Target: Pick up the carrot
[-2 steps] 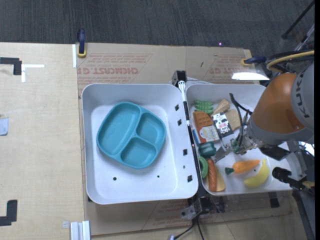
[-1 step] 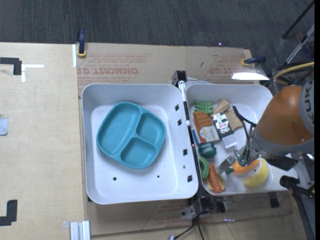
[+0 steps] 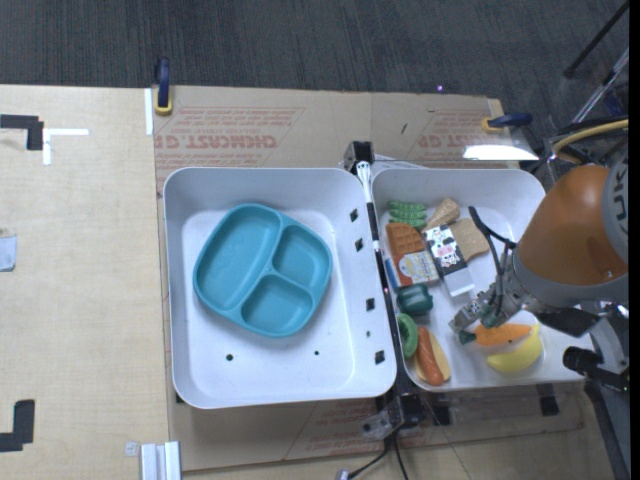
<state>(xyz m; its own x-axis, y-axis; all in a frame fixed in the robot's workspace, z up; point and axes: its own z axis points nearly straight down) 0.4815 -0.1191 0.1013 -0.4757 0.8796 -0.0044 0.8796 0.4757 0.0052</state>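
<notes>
The carrot (image 3: 503, 334), orange with a green top, lies in the right bin (image 3: 520, 181) near its front right, resting against a yellow fruit (image 3: 516, 356). My gripper (image 3: 474, 317) is down in the same bin at the carrot's green-top end, touching or almost touching it. The grey arm with its orange band (image 3: 575, 230) reaches in from the right and hides part of the bin's right side.
The right bin is crowded: a hot dog (image 3: 431, 356), a green pepper (image 3: 408, 334), a dark green item (image 3: 415, 298), an orange waffle (image 3: 405, 240), pea pods (image 3: 405, 211), bread and a printed packet (image 3: 445, 248). A blue divided plate (image 3: 263, 269) lies in the left bin (image 3: 200, 368).
</notes>
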